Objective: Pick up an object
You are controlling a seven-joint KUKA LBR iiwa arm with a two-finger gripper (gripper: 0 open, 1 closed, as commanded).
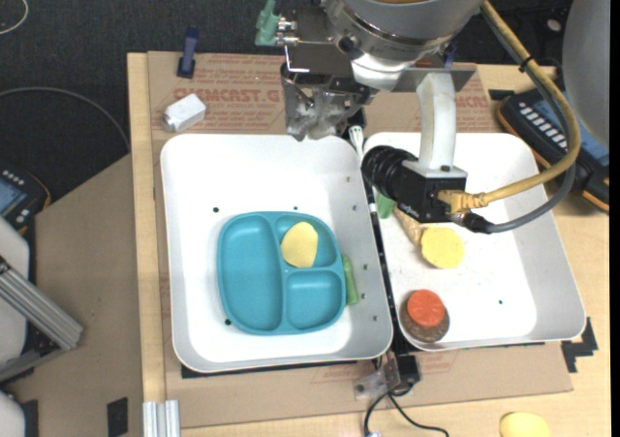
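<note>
A blue divided plate (260,275) lies in the left bin (194,222), and a yellow oval piece (300,244) rests in its upper right compartment. A thin green piece (350,282) lies along the plate's right rim. In the right bin (528,270) are a yellow round object (444,248), a pale stick-like piece (408,228) beside it, and an orange-topped round object (424,312) near the front edge. My gripper (323,120) hangs over the far edge of the left bin, apart from every object. A black camera unit (412,183) on the arm hides part of the right bin.
A small white box (184,112) and a blue clip (188,52) lie on the cardboard behind the left bin. A dark remote (542,125) sits at the right. A yellow cable (513,188) crosses the right bin. Another yellow object (523,423) lies outside the bins at bottom right.
</note>
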